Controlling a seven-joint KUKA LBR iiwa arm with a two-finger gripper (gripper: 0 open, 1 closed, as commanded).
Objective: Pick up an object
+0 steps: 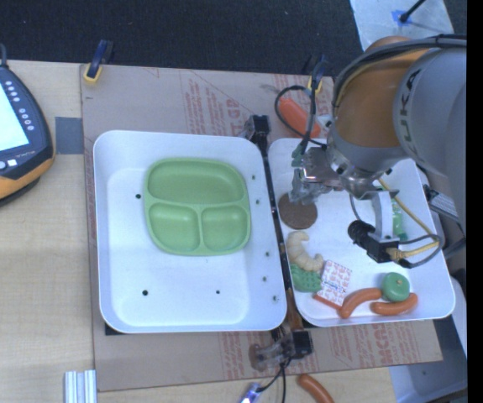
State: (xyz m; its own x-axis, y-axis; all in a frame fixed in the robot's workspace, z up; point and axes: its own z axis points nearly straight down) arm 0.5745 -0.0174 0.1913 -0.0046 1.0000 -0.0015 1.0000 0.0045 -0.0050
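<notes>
The arm [409, 99] is reaching in from the right and hanging over the right bin [430, 309], its grey and orange body covering that bin's far half. The gripper [301, 190] is pointing down near the bin's left wall, directly above a brown disc [298, 214] lying on the bin floor. The fingertips are sitting at the disc's far edge, but whether they are touching it cannot be told from this angle. How wide the gripper is standing cannot be told either; nothing is showing between its tips.

Taking the disc as the landmark: just nearer the camera than it, a pale lumpy piece [301, 251] is lying against the left wall. Beyond that, a green piece [306, 279] is resting, with a white red-patterned packet [335, 280] touching its right side. Further right of the packet, two orange sausages [357, 300] are lying end to end along the near wall, and a green ball [395, 287] is sitting just above them. A black cable fitting [367, 238] is hanging to the disc's right.

Left of the disc, across the wall, the left bin [115, 292] is holding a green divided plate [197, 205] lying flat in its far half.
</notes>
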